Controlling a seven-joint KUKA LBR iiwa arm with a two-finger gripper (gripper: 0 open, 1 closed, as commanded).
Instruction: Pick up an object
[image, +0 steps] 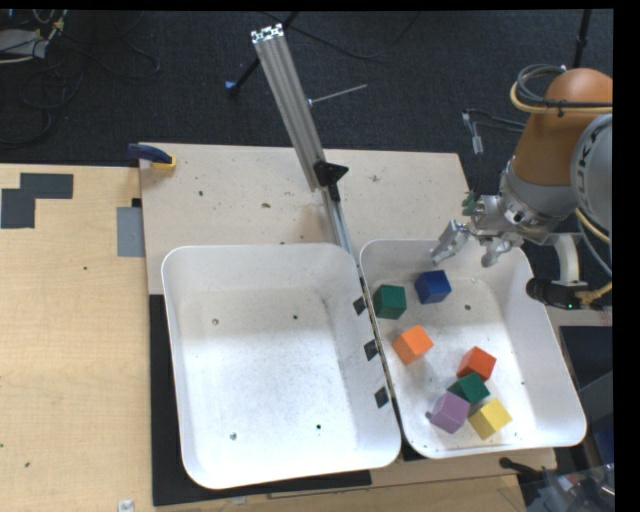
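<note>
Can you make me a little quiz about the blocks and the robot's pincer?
1. True or false: all the blocks lie in the right bin.
2. Which block lies closest to the pincer? A) yellow block B) blue block C) purple block
3. Fill in: the pincer is holding ____.

Key
1. True. The left bin has no blocks.
2. B. The blue block sits just below the pincer, beside a green block.
3. Nothing. The pincer is open above the bin's far edge, with no block between its fingers.
</note>
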